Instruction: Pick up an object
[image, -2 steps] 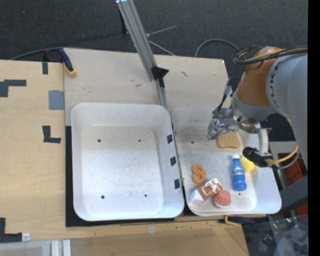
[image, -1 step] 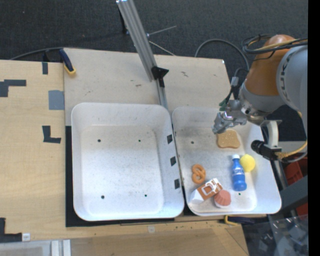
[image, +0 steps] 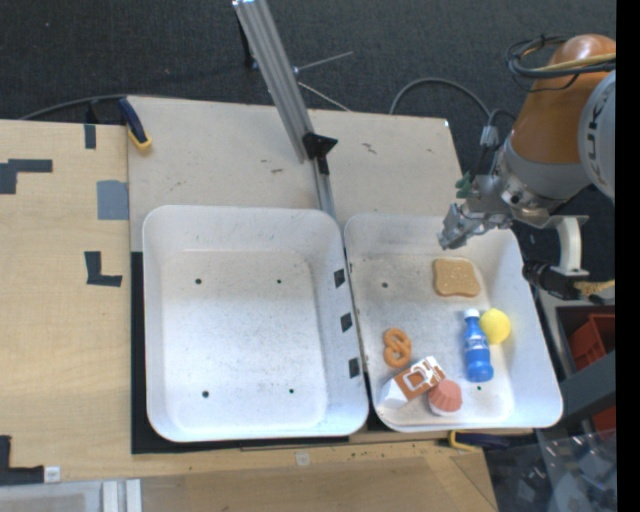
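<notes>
My gripper (image: 452, 234) hangs over the right bin (image: 372, 262) near its 12 o'clock rim; I cannot tell how it is set or whether it has anything. At its 6 o'clock lies the toast slice (image: 456, 278). Farther on are the blue bottle (image: 476, 349), yellow lemon (image: 495, 325), pretzel (image: 397, 347) and red-and-white toy (image: 432, 388).
</notes>
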